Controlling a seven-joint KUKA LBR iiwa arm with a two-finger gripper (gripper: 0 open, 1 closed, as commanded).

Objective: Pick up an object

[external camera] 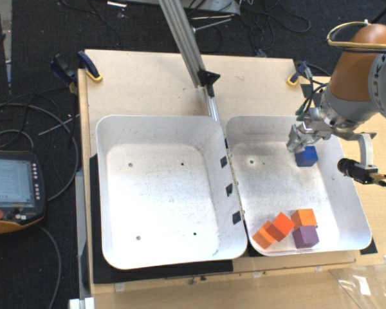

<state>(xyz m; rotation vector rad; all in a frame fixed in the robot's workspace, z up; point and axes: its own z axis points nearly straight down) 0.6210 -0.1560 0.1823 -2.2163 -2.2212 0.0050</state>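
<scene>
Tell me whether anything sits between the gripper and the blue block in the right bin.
Nothing visible does. The gripper is directly above the blue block, right at its top. The orange and purple blocks lie apart, near the right bin's front edge.

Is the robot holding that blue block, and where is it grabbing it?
It looks so: the blue block sits right under the gripper, held by its top. The fingers are hard to make out, so the hold isn't certain.

Wood bench: 2 white bins side by side.
</scene>
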